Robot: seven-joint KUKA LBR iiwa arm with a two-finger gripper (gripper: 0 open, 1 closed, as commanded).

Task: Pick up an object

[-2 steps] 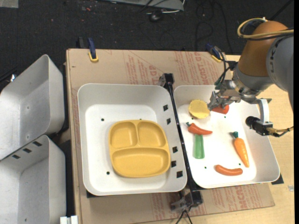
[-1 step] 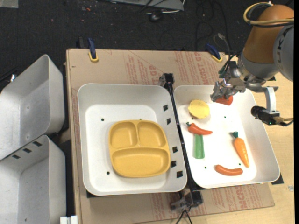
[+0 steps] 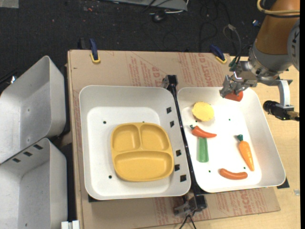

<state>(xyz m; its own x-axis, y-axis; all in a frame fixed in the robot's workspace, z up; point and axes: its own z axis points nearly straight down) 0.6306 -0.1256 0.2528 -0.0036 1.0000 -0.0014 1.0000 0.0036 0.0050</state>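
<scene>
My gripper (image 3: 233,90) hangs over the back edge of the right bin (image 3: 267,128), near its far right corner. A small red object (image 3: 235,97) pokes out from between its fingers, and the gripper is shut on it. Lower in the same bin lie a yellow round piece (image 3: 203,111), a red chili (image 3: 204,133), a green cucumber (image 3: 203,150), an orange carrot (image 3: 245,154) and a red sausage-shaped piece (image 3: 233,174).
The left bin (image 3: 93,128) holds a yellow divided plate (image 3: 142,151). A black divider (image 3: 180,132) runs between the two bins. White containers (image 3: 28,128) stand off the bench to the left. Blue clamps (image 3: 95,51) hold the board's back edge.
</scene>
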